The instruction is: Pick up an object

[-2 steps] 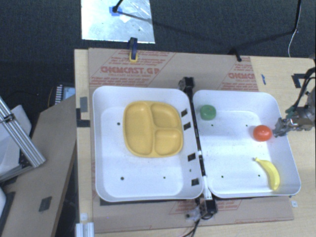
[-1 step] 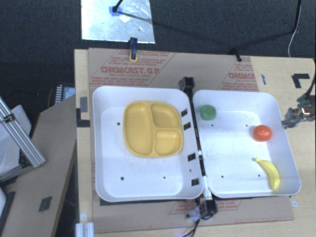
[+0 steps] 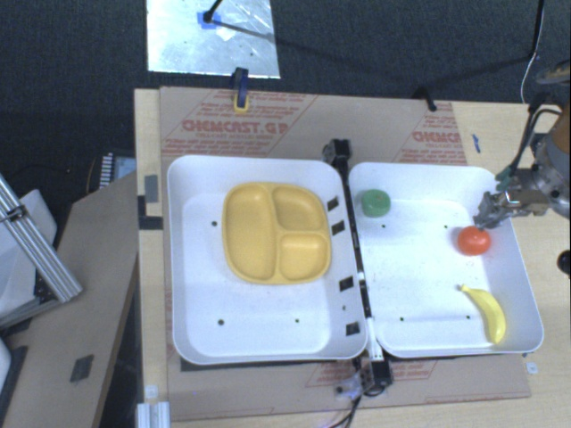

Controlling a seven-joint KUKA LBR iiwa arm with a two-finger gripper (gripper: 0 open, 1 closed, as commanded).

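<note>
The right bin (image 3: 419, 337) holds three objects. A green round object (image 3: 375, 202) lies near its back left corner. A red-orange ball like a tomato (image 3: 473, 240) rests near the right wall. A yellow banana (image 3: 486, 311) lies toward the front right corner. My gripper (image 3: 493, 210) hangs at the right bin's back right edge, just above and right of the tomato, with nothing seen held in it.
The left bin (image 3: 192, 319) holds a yellow divided plate (image 3: 275, 233) at its centre. A black clip strip (image 3: 350, 248) runs along the seam between the bins. Cardboard (image 3: 294, 123) lies under both bins, and a metal sheet (image 3: 212, 25) sits beyond.
</note>
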